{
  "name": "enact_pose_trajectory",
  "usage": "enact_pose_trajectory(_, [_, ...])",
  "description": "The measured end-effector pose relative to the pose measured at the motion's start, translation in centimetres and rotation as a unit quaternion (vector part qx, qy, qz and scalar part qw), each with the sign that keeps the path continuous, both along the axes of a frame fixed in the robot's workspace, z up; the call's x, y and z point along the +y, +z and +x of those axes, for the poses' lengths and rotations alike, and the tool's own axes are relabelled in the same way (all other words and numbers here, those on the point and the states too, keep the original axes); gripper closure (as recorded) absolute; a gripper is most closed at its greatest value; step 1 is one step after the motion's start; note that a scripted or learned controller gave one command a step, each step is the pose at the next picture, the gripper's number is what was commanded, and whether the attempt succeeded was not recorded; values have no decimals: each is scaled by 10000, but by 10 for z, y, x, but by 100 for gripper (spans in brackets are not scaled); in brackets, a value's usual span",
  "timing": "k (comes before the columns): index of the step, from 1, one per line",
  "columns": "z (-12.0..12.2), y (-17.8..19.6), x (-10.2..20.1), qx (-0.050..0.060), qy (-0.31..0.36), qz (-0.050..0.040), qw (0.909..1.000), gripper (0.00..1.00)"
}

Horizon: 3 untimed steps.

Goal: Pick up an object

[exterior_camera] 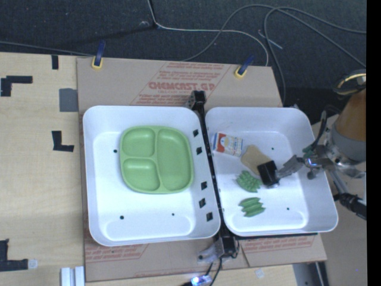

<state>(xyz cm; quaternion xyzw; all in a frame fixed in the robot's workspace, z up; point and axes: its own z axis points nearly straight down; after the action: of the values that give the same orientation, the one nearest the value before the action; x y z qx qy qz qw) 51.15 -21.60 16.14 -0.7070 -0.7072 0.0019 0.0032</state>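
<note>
Camera view: fingers (268,174) beside green toy (248,181).

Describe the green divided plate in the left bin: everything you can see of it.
The green divided plate is pale green, looks like smooth plastic, and is a rounded square with three compartments: two smaller ones on the left, one long one on the right. It lies flat and upright on the floor of the left bin, near its middle. Nothing sits on it or touches it.
</note>
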Motion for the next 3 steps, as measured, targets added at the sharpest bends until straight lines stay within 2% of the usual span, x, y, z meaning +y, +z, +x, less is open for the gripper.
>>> enact_pose_trajectory(1, [-1,-44,2,-8,4,-3,10000,0])
enact_pose_trajectory(2, [0,-31,2,-22,5,-6,10000,100])
enact_pose_trajectory(3, [1,12,7,-51,4,-15,10000,100])
